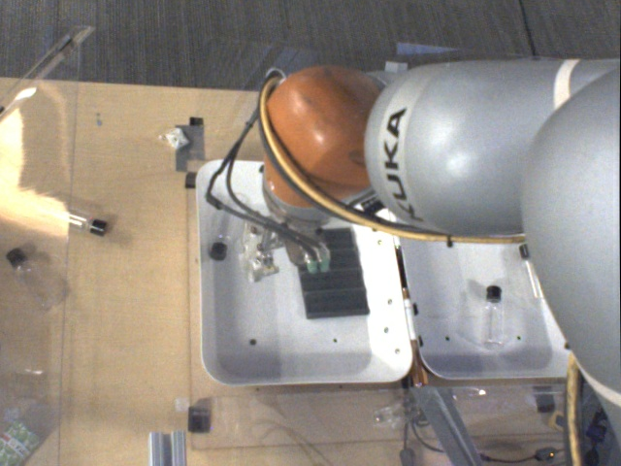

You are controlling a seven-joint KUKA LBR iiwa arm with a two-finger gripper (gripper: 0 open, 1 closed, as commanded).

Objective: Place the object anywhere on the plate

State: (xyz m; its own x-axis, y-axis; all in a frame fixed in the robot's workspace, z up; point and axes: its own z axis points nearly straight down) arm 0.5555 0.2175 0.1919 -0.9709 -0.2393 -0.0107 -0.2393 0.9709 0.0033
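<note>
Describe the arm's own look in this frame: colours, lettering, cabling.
The arm has rounded, glossy grey casings with black KUKA lettering running down one segment. An orange dome-shaped band sits above the wrist. A yellow cable and thinner black cables loop around it toward the metallic gripper.

- Robotics lab, judging by the large grey KUKA-branded arm with orange band (408, 153).
- Pale wooden worktop (116, 299) bearing two shallow white plastic bins (228, 352), bolted brackets.
- Grey carpet floor (243, 8) beyond.
</note>
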